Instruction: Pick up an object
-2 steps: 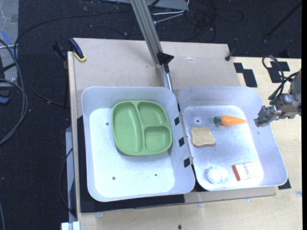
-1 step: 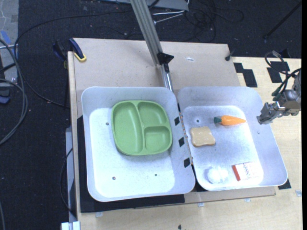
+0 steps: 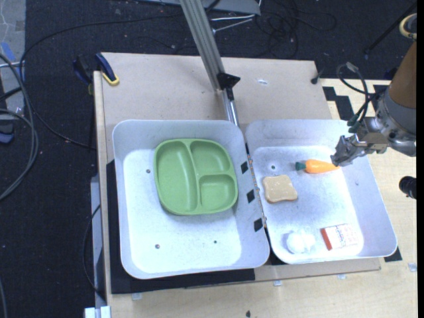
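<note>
My gripper (image 3: 346, 152) sits over the far right part of the right bin (image 3: 371, 197), just beside the thick end of the carrot (image 3: 318, 167). From this angle I cannot tell whether it is released or clenched, and I see nothing held in it. The carrot lies on its side on the bin floor, its green top pointing toward the left bin (image 3: 132, 244).

Nearer the middle of the right bin I see a bread slice (image 3: 280, 189) lying flat, apart from the carrot. At the near side are a white ball (image 3: 299, 242) and, just beside it to the right, a red-and-white box (image 3: 340, 236).

In the left bin a green plate (image 3: 196, 176) with three compartments rests toward the far side.
</note>
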### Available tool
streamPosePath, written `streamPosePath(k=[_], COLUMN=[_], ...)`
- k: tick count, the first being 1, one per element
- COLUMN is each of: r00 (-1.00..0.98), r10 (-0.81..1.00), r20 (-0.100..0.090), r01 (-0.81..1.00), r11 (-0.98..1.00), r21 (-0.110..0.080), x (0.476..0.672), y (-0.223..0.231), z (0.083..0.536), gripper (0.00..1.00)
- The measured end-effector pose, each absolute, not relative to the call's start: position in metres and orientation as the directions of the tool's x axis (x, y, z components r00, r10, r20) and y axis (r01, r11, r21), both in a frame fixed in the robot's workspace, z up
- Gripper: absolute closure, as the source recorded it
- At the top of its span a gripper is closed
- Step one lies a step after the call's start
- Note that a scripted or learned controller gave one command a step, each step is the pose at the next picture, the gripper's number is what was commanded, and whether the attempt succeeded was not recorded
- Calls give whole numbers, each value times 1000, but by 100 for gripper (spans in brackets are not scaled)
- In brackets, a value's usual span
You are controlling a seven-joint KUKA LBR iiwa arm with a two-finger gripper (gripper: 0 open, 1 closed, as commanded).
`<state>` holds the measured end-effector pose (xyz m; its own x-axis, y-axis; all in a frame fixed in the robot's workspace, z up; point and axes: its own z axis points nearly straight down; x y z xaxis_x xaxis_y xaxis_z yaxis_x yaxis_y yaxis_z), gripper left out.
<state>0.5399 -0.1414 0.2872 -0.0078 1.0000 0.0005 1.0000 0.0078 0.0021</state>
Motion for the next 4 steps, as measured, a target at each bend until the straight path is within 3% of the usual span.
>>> streamPosePath(k=[3,4], r00=[-8,-8], r10=[1000,1000], r20=[1,1], r01=[1000,1000], r11=[8,8], r21=[0,-1], x=[566,565], y=[22,68], z=[249,243], gripper=[100,100])
